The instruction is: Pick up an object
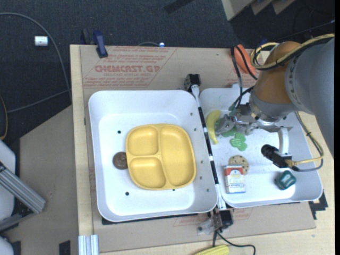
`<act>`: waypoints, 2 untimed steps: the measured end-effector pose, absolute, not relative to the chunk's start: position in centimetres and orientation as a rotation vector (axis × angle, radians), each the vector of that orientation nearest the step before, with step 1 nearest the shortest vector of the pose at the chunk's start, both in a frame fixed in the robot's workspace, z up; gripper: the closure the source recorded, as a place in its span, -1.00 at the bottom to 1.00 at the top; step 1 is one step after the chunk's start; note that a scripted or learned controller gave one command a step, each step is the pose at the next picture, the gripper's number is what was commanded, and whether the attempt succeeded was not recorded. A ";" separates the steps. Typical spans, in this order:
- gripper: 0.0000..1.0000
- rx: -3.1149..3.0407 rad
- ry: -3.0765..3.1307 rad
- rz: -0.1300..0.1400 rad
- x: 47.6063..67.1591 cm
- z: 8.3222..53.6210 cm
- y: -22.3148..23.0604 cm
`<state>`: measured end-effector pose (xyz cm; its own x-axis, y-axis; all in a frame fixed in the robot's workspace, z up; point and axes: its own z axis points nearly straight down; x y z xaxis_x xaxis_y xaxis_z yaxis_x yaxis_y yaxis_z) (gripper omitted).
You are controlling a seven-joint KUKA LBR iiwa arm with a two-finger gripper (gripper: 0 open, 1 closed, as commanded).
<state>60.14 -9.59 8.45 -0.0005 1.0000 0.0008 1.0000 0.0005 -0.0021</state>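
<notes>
The arm [287,78] crowds the right bin's [308,193] far half; its near strip lies open.

The arm [313,73] is a thick, smooth cylinder of pale grey, with a soft sheen along its rounded side. Below the grey link sits a broad orange band [273,81], glossy and rounded like a collar, its colour deepening to a brownish orange where it curves into shadow. Thin cables loop around the band: a yellow one and a black one arc over its far side, and a black cable trails down its left flank. Under the band comes a short grey metal wrist flange [265,116] with a darker rim. The gripper [236,122] below it is a small cluster of silver-grey metal parts, blurred and hard to resolve.
</notes>
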 end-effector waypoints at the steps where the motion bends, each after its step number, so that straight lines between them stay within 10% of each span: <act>1: 1.00 -2.220 -2.222 -0.001 60.2 9.5 -9.6; 2: -1.00 -2.221 -2.221 -0.001 60.2 9.5 -9.6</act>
